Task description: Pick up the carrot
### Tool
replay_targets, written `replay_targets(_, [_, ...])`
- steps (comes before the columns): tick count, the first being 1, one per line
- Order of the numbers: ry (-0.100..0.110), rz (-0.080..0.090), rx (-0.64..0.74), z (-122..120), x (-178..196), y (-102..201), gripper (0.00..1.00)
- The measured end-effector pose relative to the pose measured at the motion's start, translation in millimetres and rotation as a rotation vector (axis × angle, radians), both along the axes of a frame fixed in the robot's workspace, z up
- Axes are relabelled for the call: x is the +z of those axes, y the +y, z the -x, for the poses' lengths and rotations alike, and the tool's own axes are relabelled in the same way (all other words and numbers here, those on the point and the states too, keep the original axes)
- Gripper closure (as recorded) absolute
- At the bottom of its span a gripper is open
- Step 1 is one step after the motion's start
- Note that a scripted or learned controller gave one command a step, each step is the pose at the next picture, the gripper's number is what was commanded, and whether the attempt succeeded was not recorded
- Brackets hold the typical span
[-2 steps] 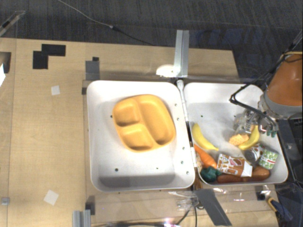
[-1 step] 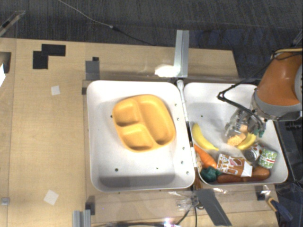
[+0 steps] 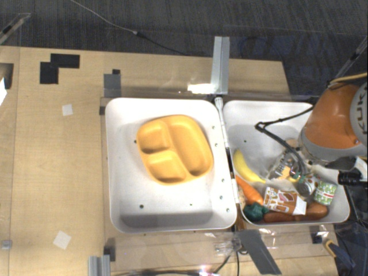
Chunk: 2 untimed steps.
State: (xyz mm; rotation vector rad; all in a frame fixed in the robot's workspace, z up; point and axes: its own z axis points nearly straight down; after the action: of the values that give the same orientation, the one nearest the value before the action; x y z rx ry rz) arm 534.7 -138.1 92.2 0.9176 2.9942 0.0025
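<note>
The carrot (image 3: 249,191) is orange with a dark green top and lies at the front left of the right bin (image 3: 253,117), along its left wall. A yellow banana (image 3: 246,168) lies just behind it. My gripper (image 3: 286,168) hangs low over the middle of the right bin, to the right of the carrot and the banana, under the orange wrist band (image 3: 333,122). It stands apart from the carrot.
A small printed carton (image 3: 283,199), a brown sausage-like piece (image 3: 299,214) and a green-labelled can (image 3: 325,192) crowd the right bin's front. The left bin (image 3: 123,200) holds a yellow divided plate (image 3: 172,148). A black cable (image 3: 276,123) loops off the wrist.
</note>
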Motion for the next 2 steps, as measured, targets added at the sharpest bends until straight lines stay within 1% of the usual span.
replay_targets(1, [-0.007,-0.005,-0.216,-47,-2,50,1.00])
replay_targets(2, [-0.005,-0.001,-0.200,-89,63,4,1.00])
